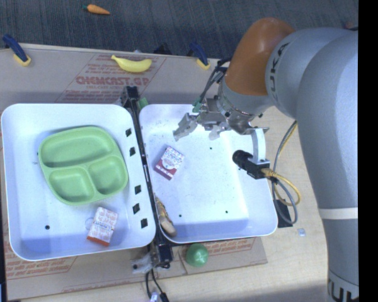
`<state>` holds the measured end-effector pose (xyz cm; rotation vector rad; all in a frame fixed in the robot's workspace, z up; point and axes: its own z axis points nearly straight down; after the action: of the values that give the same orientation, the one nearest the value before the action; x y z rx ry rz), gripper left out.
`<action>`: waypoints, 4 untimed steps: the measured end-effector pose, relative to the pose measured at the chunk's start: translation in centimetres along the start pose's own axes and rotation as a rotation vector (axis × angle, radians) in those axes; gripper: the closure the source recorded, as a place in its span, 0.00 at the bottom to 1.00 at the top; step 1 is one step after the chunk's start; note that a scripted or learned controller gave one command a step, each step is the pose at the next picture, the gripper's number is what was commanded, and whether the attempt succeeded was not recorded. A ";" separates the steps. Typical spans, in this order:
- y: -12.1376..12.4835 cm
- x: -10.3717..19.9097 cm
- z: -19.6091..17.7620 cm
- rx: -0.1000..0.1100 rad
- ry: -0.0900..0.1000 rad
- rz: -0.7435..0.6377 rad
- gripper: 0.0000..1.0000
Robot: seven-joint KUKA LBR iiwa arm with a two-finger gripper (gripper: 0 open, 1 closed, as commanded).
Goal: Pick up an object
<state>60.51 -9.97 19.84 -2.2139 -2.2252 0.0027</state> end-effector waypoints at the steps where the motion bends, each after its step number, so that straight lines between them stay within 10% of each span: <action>1: 3.2 -0.1 -7.0 -0.002 -0.001 0.000 0.00; 2: 3.0 -6.5 7.9 0.003 -0.001 0.000 0.00; 3: 5.2 -2.8 1.1 -0.003 0.001 0.000 0.00; 4: 5.0 -8.0 10.3 0.004 -0.001 0.001 0.00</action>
<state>65.49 -17.95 9.48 -2.2134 -2.2227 0.0080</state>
